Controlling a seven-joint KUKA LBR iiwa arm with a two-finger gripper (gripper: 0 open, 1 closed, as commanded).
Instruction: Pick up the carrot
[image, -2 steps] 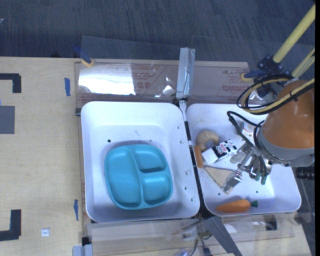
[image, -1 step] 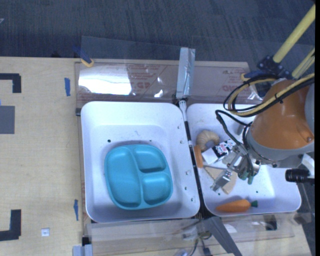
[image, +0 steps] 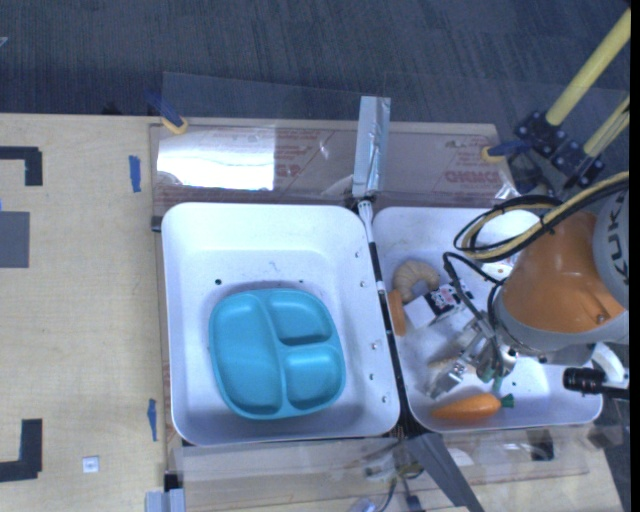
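A: Since the carrot (image: 466, 406) lies free at the right bin's (image: 565, 415) six o'clock edge, just below the hand (image: 462, 368), how should the pick go?

B: Lower squarely across its width, clear of the wall. I judge the hand's fingers apart, with nothing between them.

A: Anything in the way?

B: A croissant (image: 410, 273) and small clutter at ten o'clock; the blue plate (image: 275, 350) sits in the left bin (image: 190, 300).
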